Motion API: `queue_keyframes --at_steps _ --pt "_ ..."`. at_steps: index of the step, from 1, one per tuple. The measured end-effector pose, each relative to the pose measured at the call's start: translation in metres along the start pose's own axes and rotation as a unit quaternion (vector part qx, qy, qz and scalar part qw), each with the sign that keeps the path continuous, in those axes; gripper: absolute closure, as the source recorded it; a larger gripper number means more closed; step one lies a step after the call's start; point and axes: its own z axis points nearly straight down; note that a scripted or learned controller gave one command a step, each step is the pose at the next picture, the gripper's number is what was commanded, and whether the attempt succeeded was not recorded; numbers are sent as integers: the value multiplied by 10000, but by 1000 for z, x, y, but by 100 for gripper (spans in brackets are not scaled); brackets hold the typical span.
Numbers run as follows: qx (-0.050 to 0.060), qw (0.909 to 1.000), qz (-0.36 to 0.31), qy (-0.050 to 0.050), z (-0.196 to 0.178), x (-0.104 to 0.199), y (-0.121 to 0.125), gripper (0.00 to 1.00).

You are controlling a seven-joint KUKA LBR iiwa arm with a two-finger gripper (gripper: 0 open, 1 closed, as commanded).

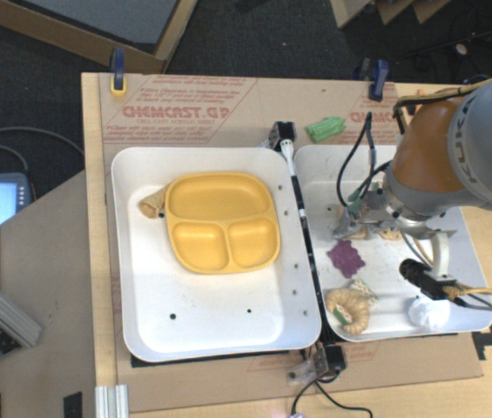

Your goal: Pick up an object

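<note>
Beige toy (350, 308) lies lowest in the frame, at the lower edge of the right bin (324, 181). A white ball (428, 313) sits to its right and a purple piece (346, 257) just above it. Gripper (363, 223) is low in that bin, right of centre frame, just above the purple piece. Nothing is seen held. Judgement: no pick made yet, so grasp and lift remain. Whether the gripper is open or closed cannot be told. The arm (454, 155) hides the bin's upper right. Left bin (202, 312) holds a yellow plate (224, 220), which partly covers a tan item (151, 204).
</note>
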Motion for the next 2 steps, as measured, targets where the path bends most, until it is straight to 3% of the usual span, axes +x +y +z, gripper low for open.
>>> queue_keyframes --at_steps 1,2 --pt "-69 10000 -24 -16 -79 -1 68 100" --pt "20 10000 -32 12 -91 56 28 100"
